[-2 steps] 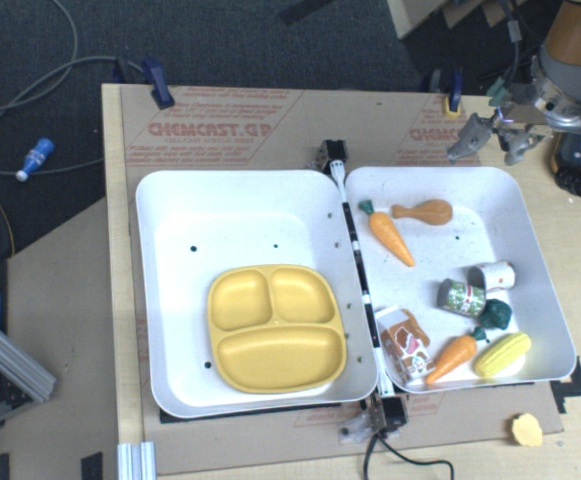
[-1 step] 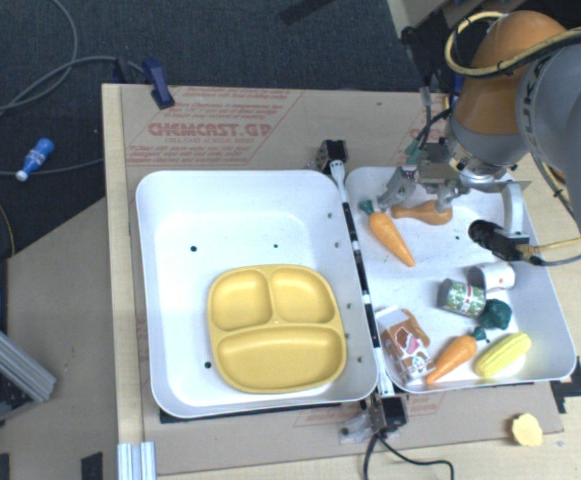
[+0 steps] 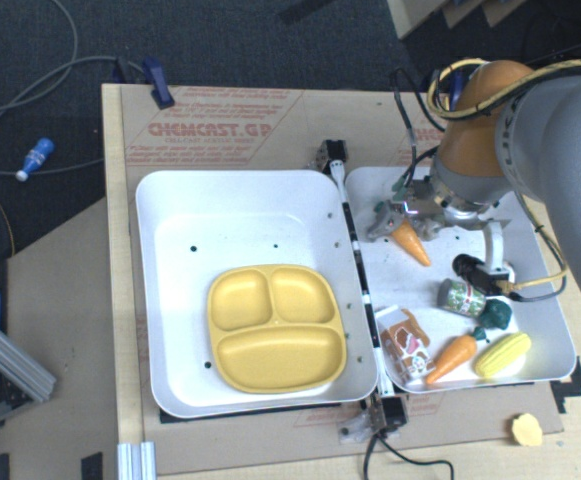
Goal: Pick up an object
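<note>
Now gripper (image 3: 407, 224) low in right bin (image 3: 545, 363), at far-left part; cannot tell how wide hand is, or whether it holds anything.

Orange carrot (image 3: 411, 245) lies touching gripper tip, likely target.

Risks, as I judge:
- carrot smooth, tapered cone; may squirt out when squeezed
- lies near bin wall; finger may hit wall

Other things, nearer side of bin: second carrot (image 3: 453, 356), yellow corn (image 3: 503, 355), bumpy; small green can (image 3: 462, 297), round, may roll; flat snack packet (image 3: 407, 341).

Left bin (image 3: 170, 268) has yellow divided plate (image 3: 275, 326), glossy plastic.
</note>
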`<move>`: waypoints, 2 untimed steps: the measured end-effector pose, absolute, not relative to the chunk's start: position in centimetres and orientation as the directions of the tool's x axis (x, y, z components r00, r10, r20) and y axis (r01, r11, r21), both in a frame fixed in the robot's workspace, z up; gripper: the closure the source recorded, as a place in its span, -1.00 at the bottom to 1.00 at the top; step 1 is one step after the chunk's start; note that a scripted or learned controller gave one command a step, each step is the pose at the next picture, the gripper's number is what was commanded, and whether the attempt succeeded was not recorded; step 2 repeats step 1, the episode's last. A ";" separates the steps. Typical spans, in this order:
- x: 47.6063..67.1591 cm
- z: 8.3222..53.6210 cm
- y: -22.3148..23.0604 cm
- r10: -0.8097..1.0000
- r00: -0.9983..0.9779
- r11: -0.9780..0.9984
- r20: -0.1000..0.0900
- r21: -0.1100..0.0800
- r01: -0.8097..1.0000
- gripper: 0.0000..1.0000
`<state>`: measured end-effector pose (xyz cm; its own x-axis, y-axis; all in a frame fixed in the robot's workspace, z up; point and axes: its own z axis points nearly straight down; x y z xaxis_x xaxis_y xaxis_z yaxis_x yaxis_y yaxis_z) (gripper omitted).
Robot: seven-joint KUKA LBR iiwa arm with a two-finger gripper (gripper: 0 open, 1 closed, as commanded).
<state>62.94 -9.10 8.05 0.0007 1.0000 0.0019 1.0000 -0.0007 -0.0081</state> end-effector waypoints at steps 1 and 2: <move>63.2 9.5 -9.1 1.000 0.001 -0.001 0.000 0.001 1.000 1.00; 63.2 9.5 -9.1 1.000 0.001 -0.001 0.000 0.001 1.000 1.00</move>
